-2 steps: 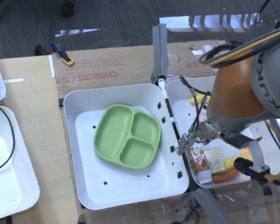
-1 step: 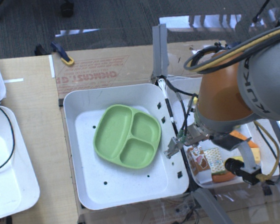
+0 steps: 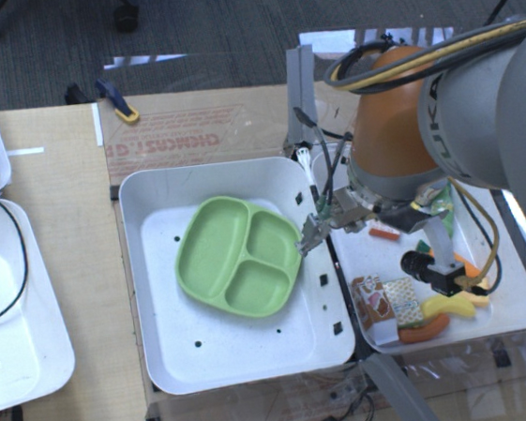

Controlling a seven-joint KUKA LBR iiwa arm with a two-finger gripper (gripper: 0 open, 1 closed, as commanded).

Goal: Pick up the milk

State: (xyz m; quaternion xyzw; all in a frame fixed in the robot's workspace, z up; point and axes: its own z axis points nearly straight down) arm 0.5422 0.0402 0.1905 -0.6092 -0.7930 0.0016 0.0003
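Note:
A small carton with a brown and white print (image 3: pixel 375 299), which seems to be the milk, lies at the front left of the right bin (image 3: pixel 525 312). My gripper (image 3: pixel 310 234) hangs over the wall between the two bins, at the right edge of the green plate (image 3: pixel 237 256). It is up and to the left of the carton, well apart from it, and holds nothing that I can see. The arm's grey and orange wrist hides the back of the right bin.
The green divided plate lies in the left bin (image 3: pixel 167 357). Beside the carton are a pale checked packet (image 3: pixel 404 298), a yellow banana (image 3: pixel 454 306), a red-orange piece (image 3: pixel 424 329) and a small orange stick (image 3: pixel 384 232). Something green (image 3: pixel 442 199) peeks from under the wrist.

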